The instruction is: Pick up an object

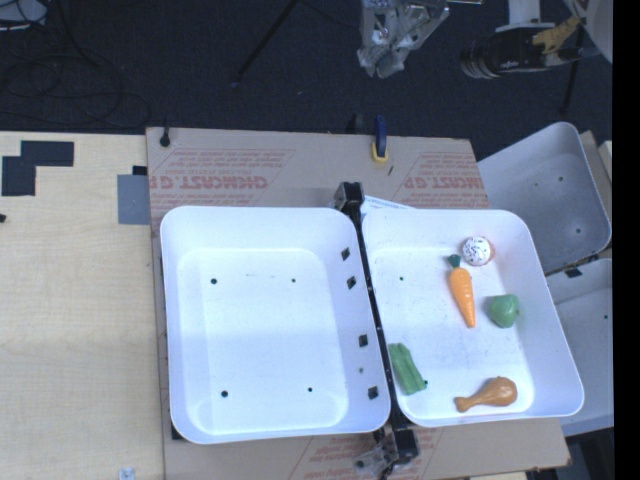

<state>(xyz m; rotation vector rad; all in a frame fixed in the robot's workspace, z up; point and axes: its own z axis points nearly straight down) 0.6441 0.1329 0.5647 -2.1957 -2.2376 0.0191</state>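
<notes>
Gripper: raised at the top of the view, well above and behind both bins, over the dark floor; nothing hangs between its fingers, but whether they stand wide or narrow I cannot tell, since that part is small and blurred.
Left bin: white, shallow, with bare floor showing across it.
Right bin: holds all five candidate objects.
Toy carrot: orange with a green top, lying lengthwise near the bin's middle right.
White ball: small, speckled with colour, just beyond the carrot's green end, close to touching it.
Green pepper-like toy: rounded, just right of the carrot's tip, probably a pepper though the shape is unclear.
Toy drumstick: tan, lying near the bin's front right corner.
Green flat piece: elongated, beside the divider between the bins, at the front left of the right bin.
Progress: judged from this layout, the pick has not begun; every object rests on the bin floor.
Left to do: choose one object, descend over it, close on it, lift it clear.
</notes>
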